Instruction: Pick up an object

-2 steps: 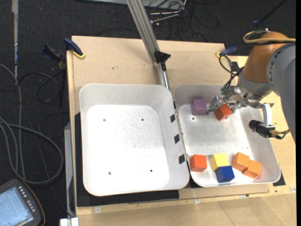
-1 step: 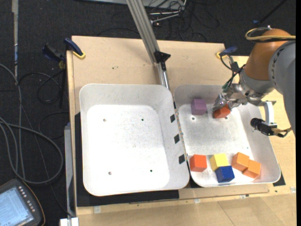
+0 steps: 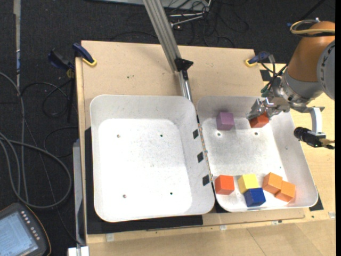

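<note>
My gripper (image 3: 259,114) hangs over the far right part of the right bin (image 3: 298,159). A small red block (image 3: 259,122) sits between its fingertips, and the fingers are shut on it. A purple cube (image 3: 225,120) lies on the bin floor to the left of the gripper. Along the near edge of the same bin lie an orange cube (image 3: 224,184), a yellow cube (image 3: 248,182), a blue cube (image 3: 254,197) and two more orange blocks (image 3: 279,186).
The left bin (image 3: 106,116) adjoins the right one. A metal pole (image 3: 165,31) slants in from the top and ends at the gap between the bins. Clamps (image 3: 84,55) grip the bench's far corners. The arm's wrist (image 3: 306,84) overhangs the right bin's far right corner.
</note>
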Motion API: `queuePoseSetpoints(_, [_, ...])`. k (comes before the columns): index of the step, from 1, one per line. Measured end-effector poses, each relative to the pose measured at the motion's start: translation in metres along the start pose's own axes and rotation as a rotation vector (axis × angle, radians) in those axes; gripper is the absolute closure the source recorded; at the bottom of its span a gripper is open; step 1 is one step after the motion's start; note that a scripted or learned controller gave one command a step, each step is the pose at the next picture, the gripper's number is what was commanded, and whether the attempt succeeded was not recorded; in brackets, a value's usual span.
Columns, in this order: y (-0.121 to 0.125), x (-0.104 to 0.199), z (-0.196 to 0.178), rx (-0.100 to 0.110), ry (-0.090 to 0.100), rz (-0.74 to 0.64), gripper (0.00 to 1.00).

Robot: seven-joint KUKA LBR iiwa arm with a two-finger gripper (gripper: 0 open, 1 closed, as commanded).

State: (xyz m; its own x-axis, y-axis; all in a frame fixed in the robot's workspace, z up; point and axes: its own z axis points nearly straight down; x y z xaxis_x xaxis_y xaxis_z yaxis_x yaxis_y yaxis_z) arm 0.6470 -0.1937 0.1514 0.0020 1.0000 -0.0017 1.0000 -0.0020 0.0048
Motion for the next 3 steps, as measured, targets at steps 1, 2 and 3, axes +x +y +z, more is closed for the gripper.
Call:
queuePoseSetpoints(1, [0.004, 0.003, -0.044, -0.001, 0.000, -0.004, 1.00])
queuePoseSetpoints(2, [0.005, 0.003, -0.092, -0.002, 0.000, -0.005, 1.00])
queuePoseSetpoints(3, [0.003, 0.051, -0.100, 0.005, 0.004, -0.009, 1.00])
